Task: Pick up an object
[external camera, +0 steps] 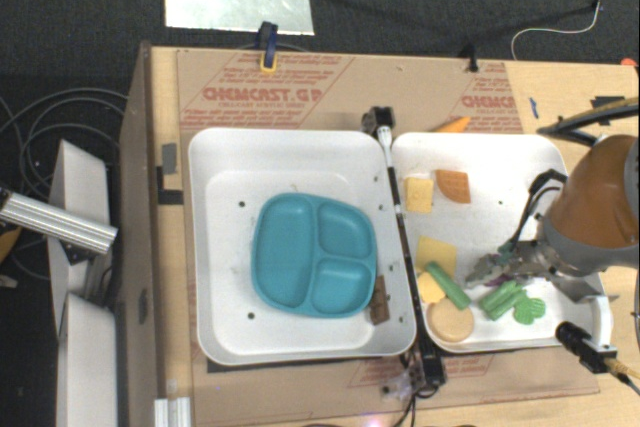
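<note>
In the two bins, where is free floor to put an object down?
Left bin: bare strips around the blue plate. Right bin: bare upper right, beyond the orange block. Crowded at its lower edge, near the gripper and green pieces.

One fixed camera looks down at a slant from above the tabletop (330, 80), not very near, taking in both white bins (215, 215) side by side.
</note>
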You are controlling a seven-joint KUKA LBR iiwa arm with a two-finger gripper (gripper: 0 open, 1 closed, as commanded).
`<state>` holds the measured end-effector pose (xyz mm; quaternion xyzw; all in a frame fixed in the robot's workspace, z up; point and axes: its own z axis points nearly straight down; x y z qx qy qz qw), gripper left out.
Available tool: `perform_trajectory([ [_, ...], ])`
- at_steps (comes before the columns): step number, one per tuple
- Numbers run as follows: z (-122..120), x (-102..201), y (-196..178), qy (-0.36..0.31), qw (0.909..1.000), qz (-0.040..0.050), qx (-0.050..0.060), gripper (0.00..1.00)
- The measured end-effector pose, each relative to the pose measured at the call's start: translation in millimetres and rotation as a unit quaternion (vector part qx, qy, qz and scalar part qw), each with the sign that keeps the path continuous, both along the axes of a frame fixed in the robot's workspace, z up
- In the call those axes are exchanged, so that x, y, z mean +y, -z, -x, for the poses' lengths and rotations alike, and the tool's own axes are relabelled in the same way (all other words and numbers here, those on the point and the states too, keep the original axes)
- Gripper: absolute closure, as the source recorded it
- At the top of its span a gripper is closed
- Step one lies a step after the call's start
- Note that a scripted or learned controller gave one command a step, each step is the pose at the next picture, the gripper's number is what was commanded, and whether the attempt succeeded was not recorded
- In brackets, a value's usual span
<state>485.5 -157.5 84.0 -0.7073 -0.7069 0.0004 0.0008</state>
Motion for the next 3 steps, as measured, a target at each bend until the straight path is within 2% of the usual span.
perform_trajectory([
  [1, -108, -43, -52, -0.004, 0.9999, 0.004, -0.009, 0.0],
  [2, -61, -4, 2, -0.001, 1.0, -0.0013, 0.002, 0.0],
  [3, -12, -3, 0, 0.0, 1.0, -0.0002, 0.001, 0.0],
])
